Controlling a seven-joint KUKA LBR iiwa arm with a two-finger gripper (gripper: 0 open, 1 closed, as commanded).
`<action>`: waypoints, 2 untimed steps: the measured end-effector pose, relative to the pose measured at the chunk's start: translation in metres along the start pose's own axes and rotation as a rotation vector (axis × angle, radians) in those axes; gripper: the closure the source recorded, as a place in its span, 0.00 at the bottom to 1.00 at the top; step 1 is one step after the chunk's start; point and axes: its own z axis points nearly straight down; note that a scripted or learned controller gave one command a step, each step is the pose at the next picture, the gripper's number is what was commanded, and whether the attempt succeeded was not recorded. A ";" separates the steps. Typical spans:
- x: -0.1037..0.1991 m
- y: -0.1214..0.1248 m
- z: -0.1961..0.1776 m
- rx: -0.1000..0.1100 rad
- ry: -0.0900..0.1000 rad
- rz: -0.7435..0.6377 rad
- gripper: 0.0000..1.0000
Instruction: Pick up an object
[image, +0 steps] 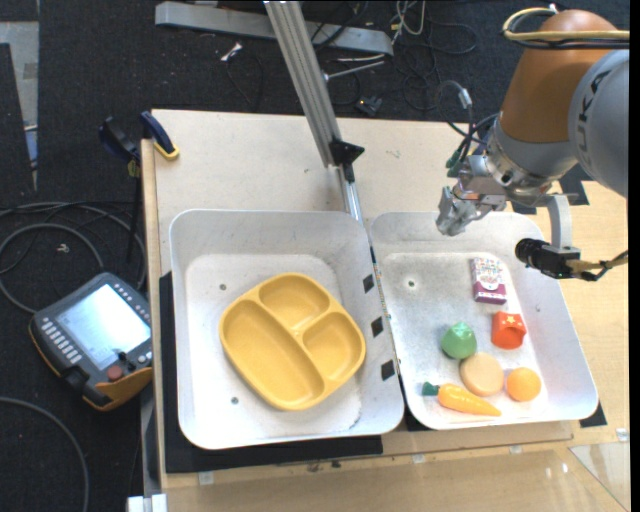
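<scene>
Yellow divided plate (292, 340) fills left bin (190, 240); toy foods (485, 376) crowd right bin (420, 265).

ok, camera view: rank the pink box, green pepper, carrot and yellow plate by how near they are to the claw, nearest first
1. Pink box: just below the claw, at the top of the right bin.
2. Green pepper: mid right bin, further down.
3. Carrot: near the right bin's bottom edge.
4. Yellow plate: in the left bin; its nearest rim and the carrot are about equally far, too close to call.

A divided plate (292, 340) lies in the left bin (190, 250). The right bin (570, 330) holds a box (488, 280) far, toy foods (485, 375) near.
</scene>
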 end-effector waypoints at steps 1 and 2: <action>0.050 -0.002 0.012 0.002 0.000 0.000 1.00; 0.105 -0.005 0.021 0.002 0.000 0.000 1.00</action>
